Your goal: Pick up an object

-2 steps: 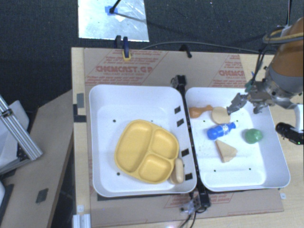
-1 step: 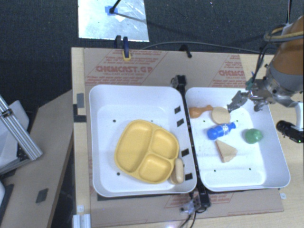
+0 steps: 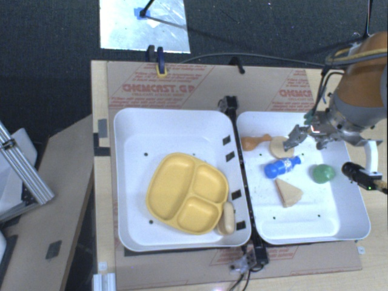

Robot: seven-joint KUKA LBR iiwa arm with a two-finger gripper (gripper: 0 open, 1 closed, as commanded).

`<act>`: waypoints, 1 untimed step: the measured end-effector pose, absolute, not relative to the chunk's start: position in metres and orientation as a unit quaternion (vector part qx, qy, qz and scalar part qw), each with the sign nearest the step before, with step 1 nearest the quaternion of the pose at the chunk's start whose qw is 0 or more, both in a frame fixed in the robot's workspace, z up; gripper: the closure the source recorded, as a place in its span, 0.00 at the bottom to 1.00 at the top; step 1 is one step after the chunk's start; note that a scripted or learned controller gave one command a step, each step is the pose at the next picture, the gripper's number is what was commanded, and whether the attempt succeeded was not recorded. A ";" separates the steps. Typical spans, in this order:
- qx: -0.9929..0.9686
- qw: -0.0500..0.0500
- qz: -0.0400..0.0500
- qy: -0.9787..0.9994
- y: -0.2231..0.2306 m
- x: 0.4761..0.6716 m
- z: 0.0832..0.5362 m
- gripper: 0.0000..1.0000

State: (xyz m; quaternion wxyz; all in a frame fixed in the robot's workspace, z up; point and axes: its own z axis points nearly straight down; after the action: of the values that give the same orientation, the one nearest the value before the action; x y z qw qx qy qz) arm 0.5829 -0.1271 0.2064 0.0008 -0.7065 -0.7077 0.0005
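Approach step: my gripper (image 3: 301, 136) hovers above the right bin (image 3: 351, 223), finger state unclear. Next: drop onto the wooden spoon (image 3: 267, 143) or blue bottle (image 3: 281, 167).

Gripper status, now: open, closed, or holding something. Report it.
Gripper: cannot be told. It hangs over the right bin beside the tan round piece, with nothing seen in its grasp.

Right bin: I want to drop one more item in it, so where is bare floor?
The right bin's near strip, below the tan wedge, is bare, as is its far-left corner above the wooden spoon. The middle is crowded: spoon, blue bottle, wedge, green ball, with the gripper over the spoon.
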 end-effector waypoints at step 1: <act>-0.707 0.001 0.001 -0.708 -0.131 0.586 0.164 0.00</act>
State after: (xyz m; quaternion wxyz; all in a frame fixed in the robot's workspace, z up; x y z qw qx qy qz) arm 0.5861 -0.1306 0.1635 0.0008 -0.7066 -0.7076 0.0006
